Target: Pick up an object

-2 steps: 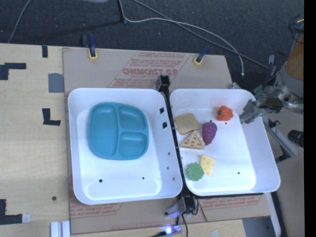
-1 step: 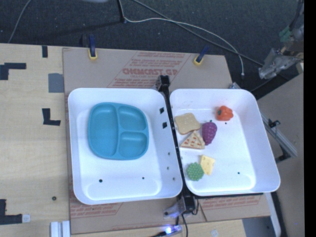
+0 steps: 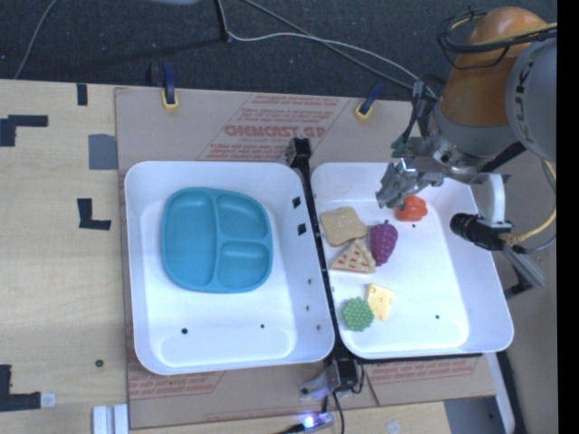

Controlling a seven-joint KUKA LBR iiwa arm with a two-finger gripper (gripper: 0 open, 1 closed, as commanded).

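Bench: pale wood surface, carried a brown cardboard sheet with red print under both bins.
Left bin: shallow, white, lay on the cardboard's left half.
Blue tray: three compartments, sat in the left bin's far-left part, flat.
Right bin: shallow, white, set just beside the left bin, the rims touching along the middle.
Arm: grey with orange band, reached in from the far right, over the right bin's far edge.
Hand: hung low over the far part of the right bin, just left of the red-orange piece; finger state could not be told at this slant, nothing seen between the fingers.
Red-orange piece: small, round, lay in the right bin's far part, right beside the hand's tip, touching or nearly so.
Toast slice: tan, lay at the right bin's left side, near the rim.
Purple grapes: just right of the toast, near side of the red-orange piece.
Sandwich wedge: triangular, brown and pale, just near of the toast, touching the grapes.
Cheese block: yellow, nearer still, mid-bin.
Green cluster: round, knobbly, touching the cheese's left side.
Clamps: yellow and blue, pinned the cardboard's far edge.
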